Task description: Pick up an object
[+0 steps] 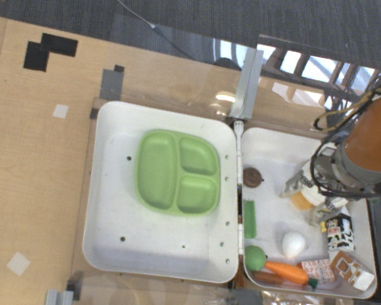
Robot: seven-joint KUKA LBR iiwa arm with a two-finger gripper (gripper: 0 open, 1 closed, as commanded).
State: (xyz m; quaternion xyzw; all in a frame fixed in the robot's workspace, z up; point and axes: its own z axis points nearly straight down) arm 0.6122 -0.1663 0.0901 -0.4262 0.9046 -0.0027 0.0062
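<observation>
My gripper [309, 194] hangs low over the upper right part of the right bin [277, 152], under the grey wrist and orange band. Directly beneath it lies a pale yellow-orange object [303, 200], partly covered by the gripper. Whether the gripper touches this object is unclear. Loose in the same bin are a white egg [294, 244], a brown round piece [252, 177], a green flat block [249, 219], a green ball [255, 257], an orange carrot [287, 272] and a black-and-white patterned carton [340, 233].
The left bin [101, 234] holds a green divided plate [177, 173]. Small printed packets [349, 269] crowd the right bin's near right corner. A metal post [247, 85] stands behind the divider between the bins.
</observation>
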